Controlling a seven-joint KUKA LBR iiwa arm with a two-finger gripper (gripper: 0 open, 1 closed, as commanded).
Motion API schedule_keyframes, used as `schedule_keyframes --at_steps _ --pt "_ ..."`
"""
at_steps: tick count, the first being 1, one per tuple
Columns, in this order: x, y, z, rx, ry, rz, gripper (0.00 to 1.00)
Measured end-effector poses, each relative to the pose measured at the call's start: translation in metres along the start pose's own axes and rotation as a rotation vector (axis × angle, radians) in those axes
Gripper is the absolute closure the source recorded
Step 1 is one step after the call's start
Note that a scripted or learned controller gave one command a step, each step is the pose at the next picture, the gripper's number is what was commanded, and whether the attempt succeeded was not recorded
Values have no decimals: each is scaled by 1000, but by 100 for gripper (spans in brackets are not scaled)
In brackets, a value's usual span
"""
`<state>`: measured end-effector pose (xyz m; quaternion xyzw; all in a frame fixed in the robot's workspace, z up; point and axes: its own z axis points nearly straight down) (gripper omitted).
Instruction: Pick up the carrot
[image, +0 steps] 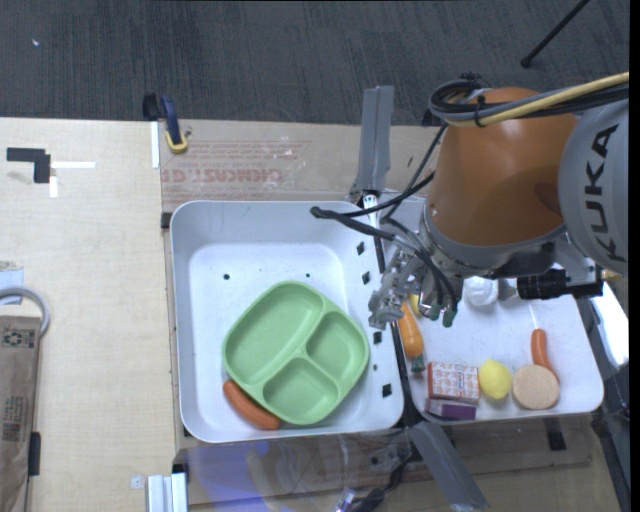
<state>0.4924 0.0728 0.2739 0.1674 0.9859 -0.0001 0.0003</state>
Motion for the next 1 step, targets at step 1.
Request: schedule_keyframes --at_steps 1 --pt "29 43 25 1 0 302 100"
